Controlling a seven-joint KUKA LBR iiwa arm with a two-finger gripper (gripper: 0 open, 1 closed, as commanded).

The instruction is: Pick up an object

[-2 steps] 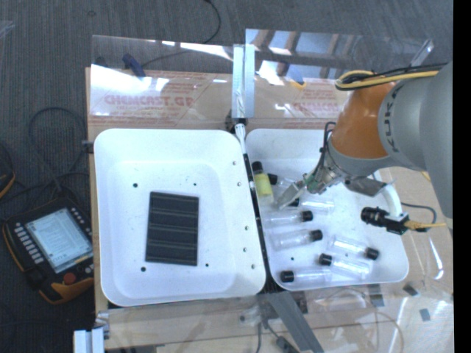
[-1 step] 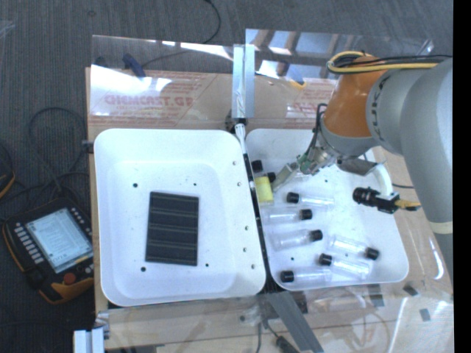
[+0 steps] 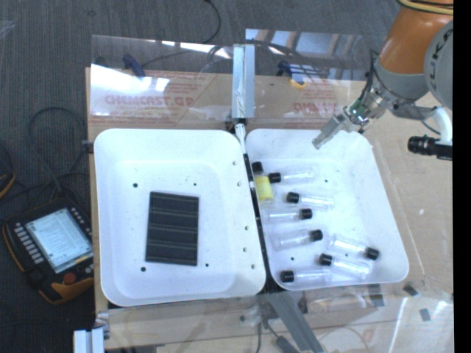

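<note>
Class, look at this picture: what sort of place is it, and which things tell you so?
Probably a robotics lab test bench: a grey arm with an orange band, two shallow white plastic bins, small clear black-capped vials, and a handheld control pendant on the floor.

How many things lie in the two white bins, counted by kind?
Clear tubes with black caps: 8, all in the right bin, for example one at and one at.
Small yellow piece: 1, at the right bin's left edge.
Black ridged tray: 1, in the left bin.
Total: 10
</note>
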